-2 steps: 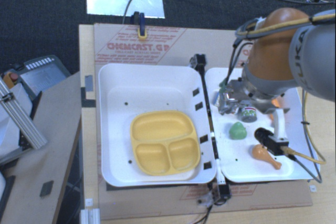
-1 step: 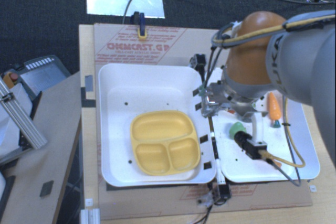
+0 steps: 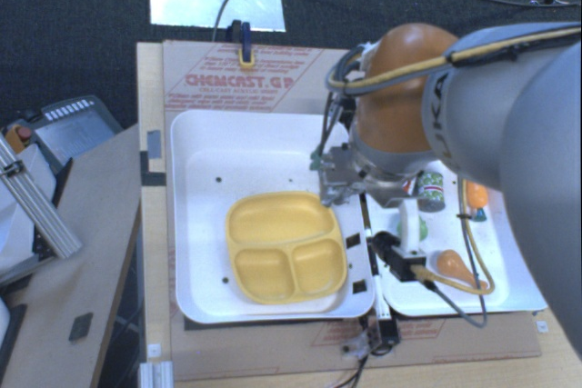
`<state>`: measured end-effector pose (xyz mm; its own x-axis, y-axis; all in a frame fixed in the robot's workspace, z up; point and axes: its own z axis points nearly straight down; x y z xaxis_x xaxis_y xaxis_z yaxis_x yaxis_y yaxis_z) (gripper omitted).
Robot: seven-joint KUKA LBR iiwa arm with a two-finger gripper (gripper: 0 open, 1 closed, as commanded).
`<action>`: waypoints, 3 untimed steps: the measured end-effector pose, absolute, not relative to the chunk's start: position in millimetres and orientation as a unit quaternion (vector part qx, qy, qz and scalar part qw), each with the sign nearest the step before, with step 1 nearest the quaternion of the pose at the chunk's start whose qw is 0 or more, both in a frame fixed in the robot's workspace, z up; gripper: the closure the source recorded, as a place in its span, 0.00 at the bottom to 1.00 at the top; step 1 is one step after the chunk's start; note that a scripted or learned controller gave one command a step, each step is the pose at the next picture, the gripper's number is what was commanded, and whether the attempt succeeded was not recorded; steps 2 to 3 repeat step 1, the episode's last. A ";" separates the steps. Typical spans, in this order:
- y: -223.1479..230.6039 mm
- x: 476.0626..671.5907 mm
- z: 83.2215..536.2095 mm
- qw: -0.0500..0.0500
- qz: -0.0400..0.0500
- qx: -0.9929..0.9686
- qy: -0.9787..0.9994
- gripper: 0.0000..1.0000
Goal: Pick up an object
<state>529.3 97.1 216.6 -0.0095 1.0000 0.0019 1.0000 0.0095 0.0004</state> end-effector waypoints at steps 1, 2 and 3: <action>94.2 529.7 216.8 0.000 0.000 -0.706 -0.709 0.00; 94.2 529.7 216.8 0.000 0.000 -0.706 -0.709 0.00; 94.2 529.7 216.8 0.000 0.000 -0.706 -0.709 0.00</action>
